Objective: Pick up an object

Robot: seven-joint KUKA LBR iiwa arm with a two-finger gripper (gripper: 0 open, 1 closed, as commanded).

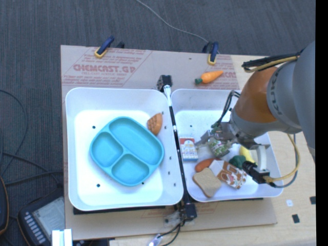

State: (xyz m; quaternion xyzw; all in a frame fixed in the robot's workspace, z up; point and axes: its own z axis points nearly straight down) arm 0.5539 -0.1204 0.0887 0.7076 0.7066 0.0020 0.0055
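Note:
My gripper (219, 139) is low in the right bin (197, 116), near its middle. Directly under it lies a green speckled object (220, 148); whether the gripper touches it I cannot tell. Around it lie a small red and white box (188, 149), an orange-red piece (204, 164), a slice of bread (206, 182), a red patterned packet (232, 176), a dark green item (238, 161) and a yellow item (245, 152).
The left bin (82, 106) holds a blue divided plate (126, 150) and a brown pastry (155, 123) by its right wall. A toy carrot (209, 77) lies on the board behind the right bin. Clamps (104, 46) hold the board's far edge.

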